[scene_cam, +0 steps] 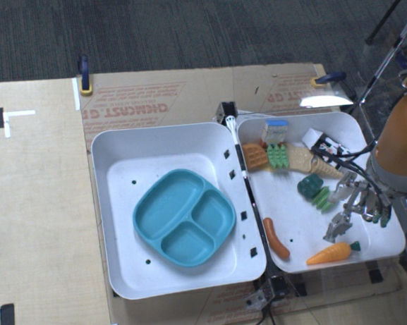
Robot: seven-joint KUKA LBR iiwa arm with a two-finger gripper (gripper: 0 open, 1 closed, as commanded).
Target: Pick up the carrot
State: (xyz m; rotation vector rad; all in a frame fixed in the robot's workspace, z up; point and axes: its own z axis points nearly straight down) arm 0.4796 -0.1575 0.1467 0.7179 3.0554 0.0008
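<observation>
The carrot (330,254) lies against the near wall of the right bin (388,248), just below my claw (339,228). It looks like light, hard, smooth plastic, so I'd pinch its thick orange middle. My claw's state I cannot tell; cables blur it.

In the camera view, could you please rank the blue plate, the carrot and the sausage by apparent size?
1. Blue plate, largest by far.
2. and 3. Carrot and sausage: they look about equally long, too close to rank.
</observation>
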